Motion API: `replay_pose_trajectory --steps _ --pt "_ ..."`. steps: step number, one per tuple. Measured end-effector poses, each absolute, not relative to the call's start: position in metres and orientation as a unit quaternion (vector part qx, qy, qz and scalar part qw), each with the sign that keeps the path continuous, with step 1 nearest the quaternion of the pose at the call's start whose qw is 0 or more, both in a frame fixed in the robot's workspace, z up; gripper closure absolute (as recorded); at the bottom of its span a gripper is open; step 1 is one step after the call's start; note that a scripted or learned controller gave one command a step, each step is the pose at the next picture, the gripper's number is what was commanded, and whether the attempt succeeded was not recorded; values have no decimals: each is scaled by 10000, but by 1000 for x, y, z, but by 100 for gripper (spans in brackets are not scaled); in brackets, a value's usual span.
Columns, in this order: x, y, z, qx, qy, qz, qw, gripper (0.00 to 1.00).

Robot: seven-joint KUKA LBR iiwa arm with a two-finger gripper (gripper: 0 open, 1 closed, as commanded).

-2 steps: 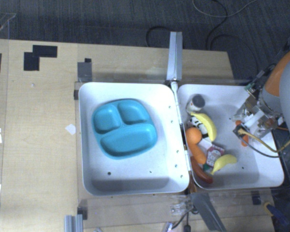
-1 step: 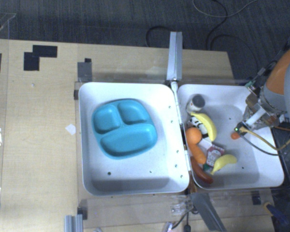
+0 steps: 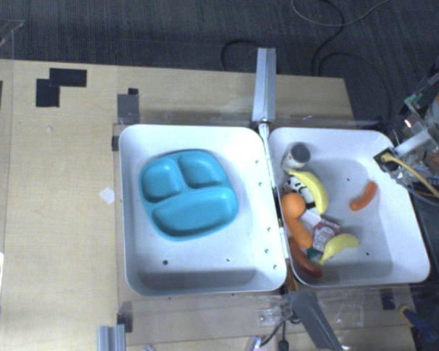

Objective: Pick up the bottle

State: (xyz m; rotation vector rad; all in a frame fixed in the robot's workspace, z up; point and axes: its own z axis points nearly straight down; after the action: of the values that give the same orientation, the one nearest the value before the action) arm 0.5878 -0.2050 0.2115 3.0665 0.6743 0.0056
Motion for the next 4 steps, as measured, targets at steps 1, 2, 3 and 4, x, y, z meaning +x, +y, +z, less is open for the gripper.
replay_pose_trajectory --steps 1,2,3,4 --pt "563 -124 152 9946 1041 1 -11 100" --pt "532 -37 185 9947 1030 10 -10 100" --pt "583 -17 305 9939 1098 31 1 100" --pt "522 25 284 9935 1141 13 -5 100"
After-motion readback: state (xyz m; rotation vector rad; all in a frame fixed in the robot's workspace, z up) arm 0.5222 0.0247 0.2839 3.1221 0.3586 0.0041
